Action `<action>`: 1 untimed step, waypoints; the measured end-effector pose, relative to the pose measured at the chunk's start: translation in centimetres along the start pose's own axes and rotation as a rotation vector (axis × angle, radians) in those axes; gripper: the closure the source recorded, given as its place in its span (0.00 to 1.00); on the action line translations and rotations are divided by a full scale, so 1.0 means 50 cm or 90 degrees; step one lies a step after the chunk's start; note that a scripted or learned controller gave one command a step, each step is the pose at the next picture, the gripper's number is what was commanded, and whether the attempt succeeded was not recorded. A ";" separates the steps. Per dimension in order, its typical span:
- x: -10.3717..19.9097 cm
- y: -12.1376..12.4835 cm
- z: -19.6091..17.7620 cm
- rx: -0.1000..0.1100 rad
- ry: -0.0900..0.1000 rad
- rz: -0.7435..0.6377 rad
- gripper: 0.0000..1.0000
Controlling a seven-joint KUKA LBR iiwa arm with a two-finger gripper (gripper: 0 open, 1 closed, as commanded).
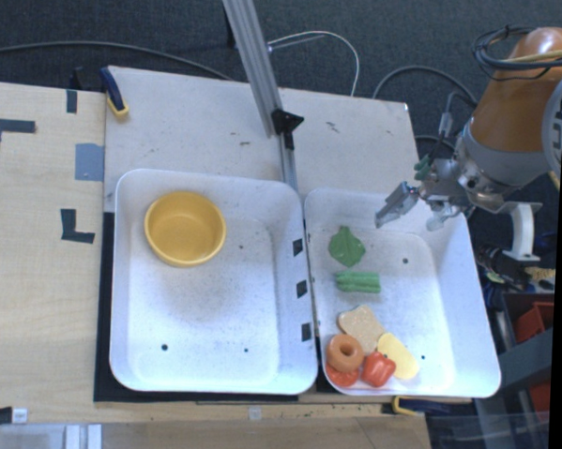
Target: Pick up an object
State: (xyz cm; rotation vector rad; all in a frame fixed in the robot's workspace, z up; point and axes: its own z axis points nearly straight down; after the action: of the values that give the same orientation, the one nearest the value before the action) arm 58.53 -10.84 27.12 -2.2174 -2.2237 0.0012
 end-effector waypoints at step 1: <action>0.000 0.000 0.000 0.000 0.000 0.000 0.00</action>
State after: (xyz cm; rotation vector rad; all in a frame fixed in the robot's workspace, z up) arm 58.53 -10.84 27.13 -2.2179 -2.2236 0.0009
